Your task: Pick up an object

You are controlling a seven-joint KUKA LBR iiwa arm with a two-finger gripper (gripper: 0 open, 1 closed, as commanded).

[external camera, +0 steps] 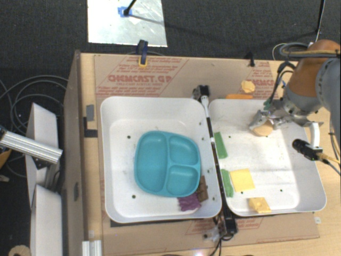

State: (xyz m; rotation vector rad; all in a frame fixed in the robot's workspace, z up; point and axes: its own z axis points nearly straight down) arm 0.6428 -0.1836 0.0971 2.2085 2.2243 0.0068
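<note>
Left bin [114, 143]: a teal divided plate [168, 163] is held in it; a purple piece [188, 202] and a brown piece [203, 190] are seen at the plate's near right edge.
Right bin [298, 196]: two green strips, a yellow square [242, 180] and a yellow wedge [259, 205] are spread on its left and near side.
Arm [314, 79]: positioned over the right bin's far right corner.
Gripper [265, 122]: lowered onto a tan object [262, 130] at the far side of the right bin; whether it is clenched cannot be told.
</note>
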